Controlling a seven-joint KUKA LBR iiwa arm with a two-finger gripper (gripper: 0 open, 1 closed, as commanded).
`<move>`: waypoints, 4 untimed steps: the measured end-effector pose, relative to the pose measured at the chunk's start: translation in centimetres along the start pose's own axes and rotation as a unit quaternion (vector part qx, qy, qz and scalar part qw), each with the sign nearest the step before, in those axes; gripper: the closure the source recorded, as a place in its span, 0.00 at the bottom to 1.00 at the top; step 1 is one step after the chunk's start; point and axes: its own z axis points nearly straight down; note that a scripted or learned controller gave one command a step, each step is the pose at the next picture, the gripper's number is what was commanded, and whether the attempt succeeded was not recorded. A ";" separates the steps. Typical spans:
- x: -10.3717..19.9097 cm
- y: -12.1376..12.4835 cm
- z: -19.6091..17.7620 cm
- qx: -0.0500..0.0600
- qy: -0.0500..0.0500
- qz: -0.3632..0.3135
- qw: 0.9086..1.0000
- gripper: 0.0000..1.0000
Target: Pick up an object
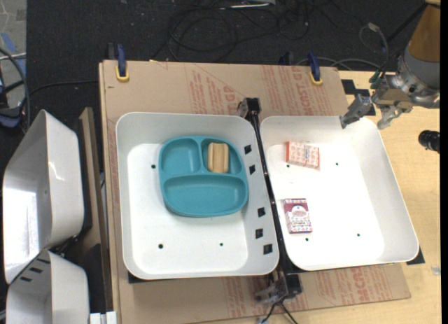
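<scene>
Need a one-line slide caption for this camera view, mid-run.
Gripper open above right bin's far corner; two small packets inside, teal tray in left bin.

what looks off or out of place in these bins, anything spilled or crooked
Nothing spilled or damaged. The teal divided plate sits in the left bin with a tan block in its upper right compartment. In the right bin, two small card boxes lie flat and apart, each slightly askew to the bin's edges.

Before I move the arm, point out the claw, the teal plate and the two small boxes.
claw [368,114], camera view, between its fingertips
teal plate [199,193], camera view, big lower section
upper box [302,155], camera view, middle of its top
lower box [297,215], camera view, middle of its top
</scene>
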 end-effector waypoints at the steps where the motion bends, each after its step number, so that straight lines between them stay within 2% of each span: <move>1: 0.1 0.2 -0.9 -0.007 -0.001 -0.002 1.000 0.00; 3: -0.1 0.3 11.8 -0.005 -0.001 -0.001 1.000 0.00; 4: -0.1 0.5 15.1 -0.009 -0.001 -0.001 1.000 0.00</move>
